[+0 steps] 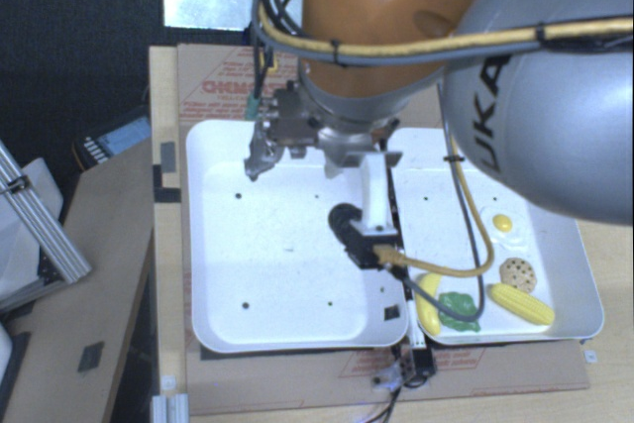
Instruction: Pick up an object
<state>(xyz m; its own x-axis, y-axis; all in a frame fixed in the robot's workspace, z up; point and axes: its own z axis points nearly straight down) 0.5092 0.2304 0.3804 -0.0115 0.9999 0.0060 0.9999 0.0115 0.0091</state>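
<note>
My gripper [257,161] hangs over the far left part of the left white bin [213,243], low above its floor, with nothing visible in it. The objects lie in the near part of the right white bin [584,287]: a fried egg [503,224], a brown cookie [516,273], a yellow corn cob [522,304], a green leafy piece [459,307] and a yellow banana-like piece [428,304]. All of them are well to the right of the gripper. The arm's orange band and grey body hide the far part of the right bin.
The two bins meet at a ridge [394,213] running toward me. Cardboard [213,84] lies under the bins. A metal frame [40,223] stands off the bench at the left.
</note>
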